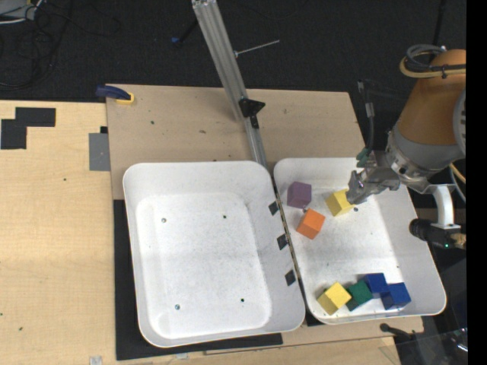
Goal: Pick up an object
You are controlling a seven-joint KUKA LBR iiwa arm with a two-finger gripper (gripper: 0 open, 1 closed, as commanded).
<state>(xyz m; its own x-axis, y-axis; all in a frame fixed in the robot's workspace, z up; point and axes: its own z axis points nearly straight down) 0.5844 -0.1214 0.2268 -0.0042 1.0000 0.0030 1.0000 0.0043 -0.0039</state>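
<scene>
My gripper [356, 190] hangs low over the upper part of the right bin [367, 243], its tip right at the upper right edge of a small yellow cube [338, 204]. Whether it touches the cube is hard to tell. A purple cube [299, 195] lies just left of the yellow one, and an orange cube [310, 223] sits below it. Near the bin's front edge, a second yellow cube [332, 298], a green block [358, 293] and two blue blocks [375, 284] [396, 296] cluster together.
The left bin [205, 249] stands beside the right one, with black clips [281, 241] on the shared rims. A slanted aluminium rail [224, 59] rises from behind the bins. The arm's orange band [430, 116] looms over the right bin's far right corner.
</scene>
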